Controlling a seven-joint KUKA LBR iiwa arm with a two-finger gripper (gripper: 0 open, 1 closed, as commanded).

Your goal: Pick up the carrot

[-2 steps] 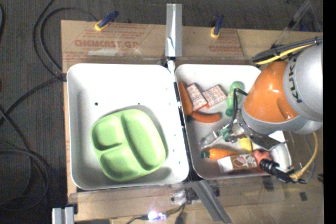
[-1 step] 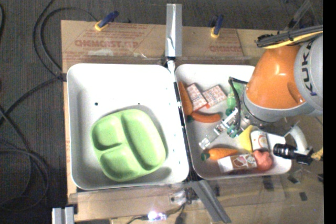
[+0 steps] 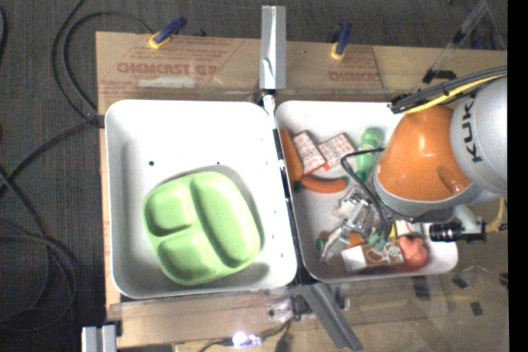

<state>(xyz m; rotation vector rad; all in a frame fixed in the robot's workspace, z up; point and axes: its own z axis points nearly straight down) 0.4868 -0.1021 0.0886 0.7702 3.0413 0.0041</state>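
- Well, the carrot [image 3: 323, 184] lies in the right bin [image 3: 307, 253], toward its 10 o'clock corner: an orange bar just under two small red-and-white patterned boxes [image 3: 320, 150], its right end running beneath the arm.
- Judging by its look it is a toy: light, stiff, smooth-skinned and rounded, so it could roll or slip out of a pinch. Best taken across its narrow width near the middle, fingers straddling it (the long axis runs roughly 9 to 3 o'clock).
- The gripper [image 3: 351, 228] hangs at about 5 o'clock from the carrot, well down the bin, over a clutter of small things; whether its fingers are spread or closed I cannot tell, the metal parts blur together.
- The orange band of the arm [image 3: 421, 161] covers the bin's 3 o'clock side, hiding part of a green item [image 3: 373, 136] and whatever lies below.
- Near the 5 o'clock corner sit a white carton [image 3: 371, 258] and something red [image 3: 415, 251], hard to name.
- The left bin [image 3: 124, 136] holds a green divided plate [image 3: 202, 222].
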